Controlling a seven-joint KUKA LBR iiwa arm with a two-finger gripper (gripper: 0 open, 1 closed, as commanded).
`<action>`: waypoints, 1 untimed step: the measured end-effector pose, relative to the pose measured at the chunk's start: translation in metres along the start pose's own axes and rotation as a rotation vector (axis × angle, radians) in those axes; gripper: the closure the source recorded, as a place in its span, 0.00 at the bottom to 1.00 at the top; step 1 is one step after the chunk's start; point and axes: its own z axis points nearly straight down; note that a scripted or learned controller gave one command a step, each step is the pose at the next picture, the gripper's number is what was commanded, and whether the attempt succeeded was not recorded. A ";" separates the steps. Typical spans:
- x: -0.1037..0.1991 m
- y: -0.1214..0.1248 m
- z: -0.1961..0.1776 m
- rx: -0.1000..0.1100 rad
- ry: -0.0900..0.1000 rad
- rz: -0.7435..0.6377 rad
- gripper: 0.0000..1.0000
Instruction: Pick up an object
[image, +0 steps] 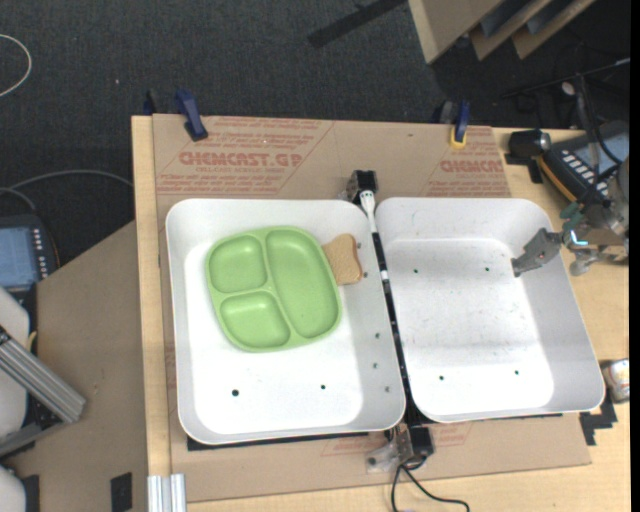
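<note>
Gripper (545, 250), right edge of frame.
Grey, slim finger part over the right bin's rim; a small teal-lit spot and dark metal parts behind it.

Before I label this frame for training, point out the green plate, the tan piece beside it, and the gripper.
green plate (272, 290): camera view, centre divider.
tan piece (344, 259): camera view, its middle.
gripper (528, 257): camera view, at its tip.

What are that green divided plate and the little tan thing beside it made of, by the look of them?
The green plate looks like moulded plastic: one even colour, rounded compartment walls, a soft matte sheen. The tan thing, lying against the plate's right edge, has a dull, slightly speckled surface, perhaps foam, sponge or cork; the view is too coarse to settle it. Both sit in the left bin, seemingly smooth white plastic.
</note>
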 end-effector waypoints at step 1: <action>0.037 -0.012 -0.109 -0.013 -0.002 -0.005 0.00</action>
